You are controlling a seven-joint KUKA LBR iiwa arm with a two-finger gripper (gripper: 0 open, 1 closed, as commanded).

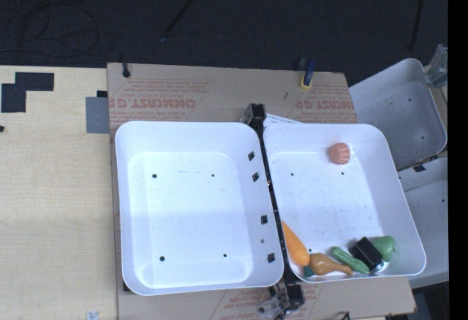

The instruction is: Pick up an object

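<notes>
Lying clustered in right bin (380, 165) near corner: orange carrot (294, 242), tan piece (327, 264), green pod (349, 259), black block (365, 252), green ball (384, 245), pink ball (339, 153) well apart, left bin (131, 165) alongside, end effector state cannot tell.

A small round pinkish-orange ball (339, 153) lies alone near the far wall of the right bin (322, 194). Along that bin's near edge cluster an orange carrot-shaped piece (294, 242) slanting along the left wall, a tan piece (327, 264), a long green piece (349, 259), a black block (365, 252) and a rounded green object (383, 245).
</notes>
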